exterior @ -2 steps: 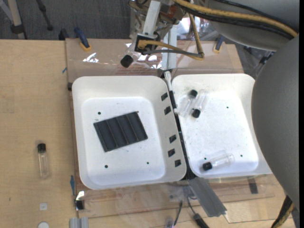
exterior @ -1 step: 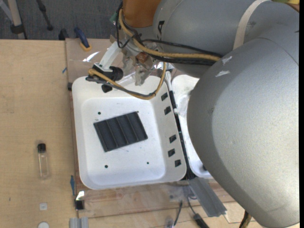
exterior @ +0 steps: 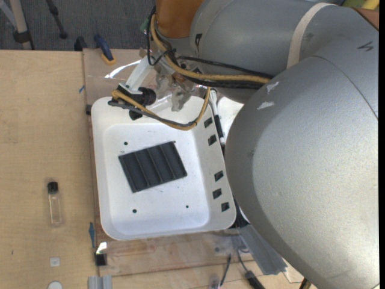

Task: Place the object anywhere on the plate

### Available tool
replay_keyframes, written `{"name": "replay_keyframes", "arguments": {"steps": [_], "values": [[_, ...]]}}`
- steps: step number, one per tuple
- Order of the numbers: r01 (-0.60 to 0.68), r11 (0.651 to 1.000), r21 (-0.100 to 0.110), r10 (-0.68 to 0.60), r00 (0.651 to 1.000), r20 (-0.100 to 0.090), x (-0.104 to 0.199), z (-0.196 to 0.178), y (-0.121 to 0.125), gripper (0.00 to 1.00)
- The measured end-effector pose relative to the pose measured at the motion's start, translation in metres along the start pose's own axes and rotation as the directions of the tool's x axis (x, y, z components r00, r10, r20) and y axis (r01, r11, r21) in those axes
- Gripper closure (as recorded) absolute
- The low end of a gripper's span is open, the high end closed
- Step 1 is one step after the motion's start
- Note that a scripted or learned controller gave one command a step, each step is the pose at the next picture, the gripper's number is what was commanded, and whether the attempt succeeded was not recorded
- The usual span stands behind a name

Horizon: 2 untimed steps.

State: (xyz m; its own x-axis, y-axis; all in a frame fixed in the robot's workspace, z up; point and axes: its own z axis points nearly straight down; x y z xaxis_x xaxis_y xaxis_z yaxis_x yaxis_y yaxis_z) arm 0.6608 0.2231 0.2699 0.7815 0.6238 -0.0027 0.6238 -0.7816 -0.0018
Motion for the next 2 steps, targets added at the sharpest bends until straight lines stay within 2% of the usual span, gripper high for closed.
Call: {"name": "replay_keyframes", "arguments": {"steps": [1,2], "values": [[0.079,0.997,-0.002,-0.079,0.997,-0.001,-0.001,-0.069,-0.001,1.00],[0.158,0.987,0.001,-0.158,0.987,0.004,-0.008,-0.042,-0.010,1.00]]}}
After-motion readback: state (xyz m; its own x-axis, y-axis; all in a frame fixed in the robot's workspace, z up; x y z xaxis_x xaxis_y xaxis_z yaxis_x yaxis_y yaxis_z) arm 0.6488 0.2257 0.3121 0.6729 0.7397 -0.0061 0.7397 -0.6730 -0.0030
